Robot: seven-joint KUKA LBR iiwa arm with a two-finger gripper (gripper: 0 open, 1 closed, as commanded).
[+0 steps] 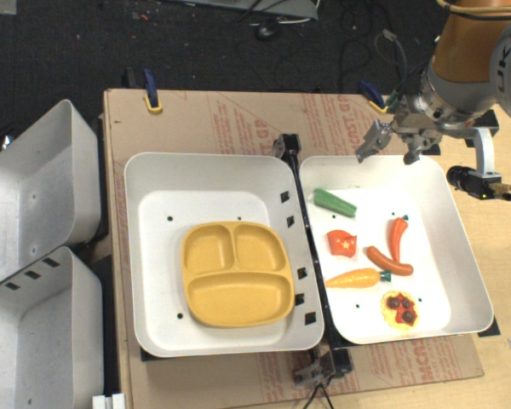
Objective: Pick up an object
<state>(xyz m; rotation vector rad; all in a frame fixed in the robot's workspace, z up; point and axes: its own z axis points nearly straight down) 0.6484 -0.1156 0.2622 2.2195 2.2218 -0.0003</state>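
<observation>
Above the far rim of the right bin, my gripper hangs with its fingers spread apart and nothing between them. Below it in that bin lie a green pepper, a red strawberry piece, a sausage, a red chili and a carrot. Over in the left bin sits a yellow divided plate.

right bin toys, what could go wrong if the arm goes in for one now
The orange carrot, sausage and red chili lie close together, so closing on one may nudge or catch a neighbour. The green piece lies near the bin wall, which may block a finger. The hand hovers open above the far rim.
</observation>
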